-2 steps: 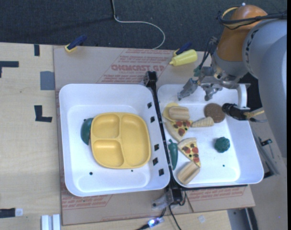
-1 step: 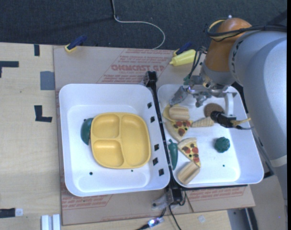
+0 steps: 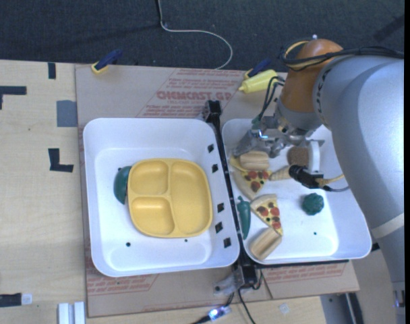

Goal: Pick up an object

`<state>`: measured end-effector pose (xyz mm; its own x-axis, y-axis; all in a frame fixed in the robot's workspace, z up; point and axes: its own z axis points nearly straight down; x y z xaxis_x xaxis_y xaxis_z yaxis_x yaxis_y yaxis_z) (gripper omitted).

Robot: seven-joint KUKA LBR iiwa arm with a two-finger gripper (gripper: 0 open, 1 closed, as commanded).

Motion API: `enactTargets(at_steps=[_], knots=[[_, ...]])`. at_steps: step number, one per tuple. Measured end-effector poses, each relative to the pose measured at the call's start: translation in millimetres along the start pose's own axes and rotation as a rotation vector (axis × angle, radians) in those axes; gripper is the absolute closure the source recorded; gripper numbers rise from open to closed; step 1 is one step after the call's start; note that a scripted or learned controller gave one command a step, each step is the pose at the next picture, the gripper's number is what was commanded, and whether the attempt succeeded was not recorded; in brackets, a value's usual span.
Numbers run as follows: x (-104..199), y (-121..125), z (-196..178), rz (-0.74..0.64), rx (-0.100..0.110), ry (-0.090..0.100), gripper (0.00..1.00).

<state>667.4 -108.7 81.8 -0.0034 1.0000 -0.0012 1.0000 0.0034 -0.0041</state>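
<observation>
1. Setting: a pale wooden bench [image 3: 30, 201] with a cardboard sheet [image 3: 158, 93] laid on it and dark carpet [image 3: 70, 12] beyond its far edge. Two shallow white bins sit side by side on the cardboard.
2. Gripper [image 3: 269, 140]: low over the far-left part of the right bin [image 3: 346, 238], just above a toy bread roll [image 3: 253, 160]. Whether it is parted or closed cannot be told, and nothing is seen held in it.
3. Right bin, items nearest the gripper: the bread roll, a pizza slice [image 3: 256, 177] touching its near side, and a brown round piece [image 3: 298, 156] to the right.
4. Right bin, near half: a second pizza slice [image 3: 268, 212], a tan bread piece [image 3: 264, 243] at the near edge, a green pepper-like item [image 3: 243, 216] against the left wall, and a dark green lump [image 3: 313, 203] to the right, apart from the rest.
5. Left bin [image 3: 104, 140]: a yellow divided plate [image 3: 170, 197] in the middle, with a dark green object [image 3: 121, 184] partly tucked under its left edge.
6. Arm [image 3: 367, 113]: grey, with an orange band [image 3: 303, 79], entering from the right.
7. Surroundings: a yellow and blue clamp [image 3: 105, 61] at the cardboard's far-left corner, another [image 3: 259, 78] at the far edge near the arm; a white cable [image 3: 191, 29] loops on the carpet.
</observation>
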Motion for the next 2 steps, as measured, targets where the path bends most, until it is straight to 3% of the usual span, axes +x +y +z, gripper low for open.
enactTargets(at_steps=[1,2], knots=[[0.6,1.1,-12.8,-0.001,-0.003,0.0,1.0],[3.0,1.9,-76.6,0.002,-0.009,0.001,1.0]])
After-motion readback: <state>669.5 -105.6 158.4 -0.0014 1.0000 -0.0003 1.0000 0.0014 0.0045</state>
